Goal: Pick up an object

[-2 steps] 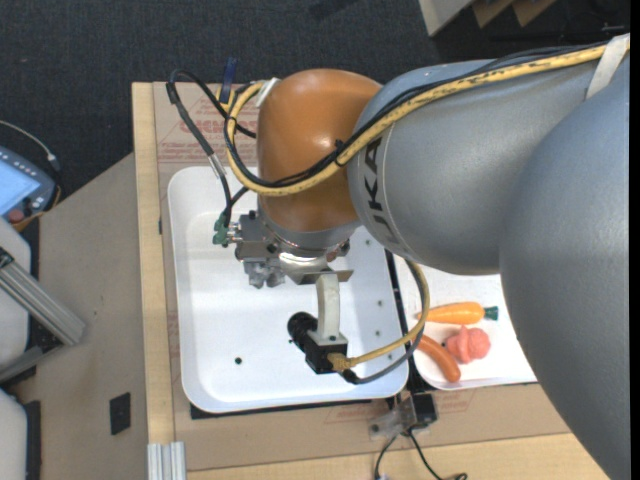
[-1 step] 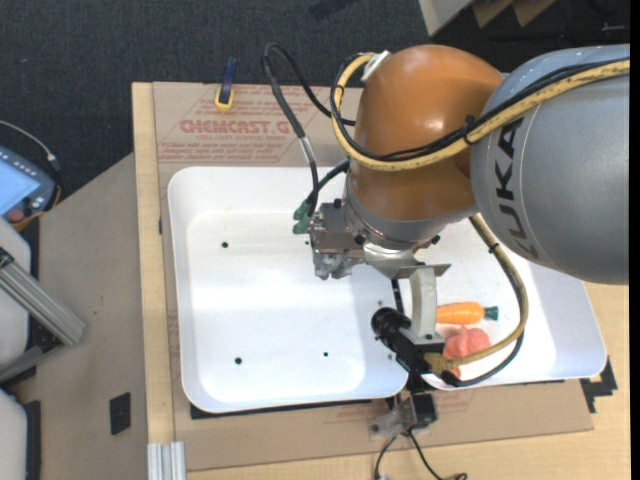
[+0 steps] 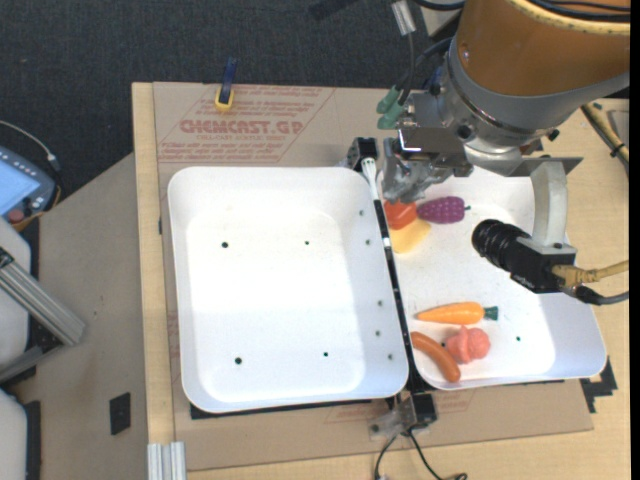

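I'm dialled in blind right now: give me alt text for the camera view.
The grey arm's claw is down in the right bin, at a red and yellow toy beside purple grapes near the divider. A carrot, a sausage and a pink toy lie nearer the front; the left bin sits alongside.

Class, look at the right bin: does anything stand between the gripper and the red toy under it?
Nothing visible does. The gripper is directly over the red toy, which lies against a yellow piece, purple grapes beside.

cardboard sheet (image 3: 250, 118) under bins | yellow-blue clamp (image 3: 227, 90) on its far edge
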